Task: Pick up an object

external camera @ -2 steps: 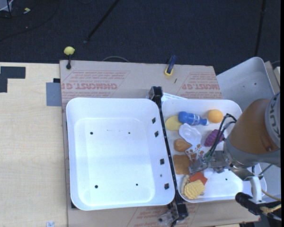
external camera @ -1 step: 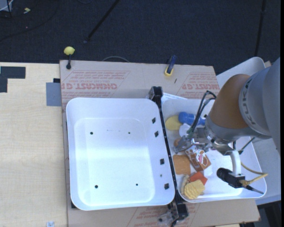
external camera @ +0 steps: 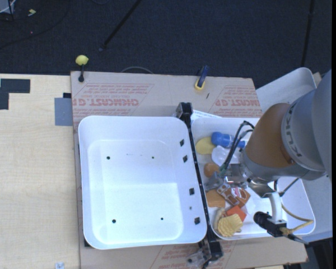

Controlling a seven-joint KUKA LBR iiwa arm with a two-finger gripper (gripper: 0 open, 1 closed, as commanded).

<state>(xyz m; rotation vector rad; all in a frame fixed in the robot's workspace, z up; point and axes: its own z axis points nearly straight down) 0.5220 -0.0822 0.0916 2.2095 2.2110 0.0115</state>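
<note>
White plastic makes up two bins: the left bin [external camera: 101,150] and the right bin [external camera: 309,212]. In the right bin lie one yellow ball [external camera: 204,146], one blue bottle [external camera: 224,139], one waffle [external camera: 230,225] and several brown and orange pieces. The end effector [external camera: 231,179] sits over them, at 3 o'clock from the left bin; I cannot tell its state. The arm [external camera: 280,139] covers much of the right bin.
</note>
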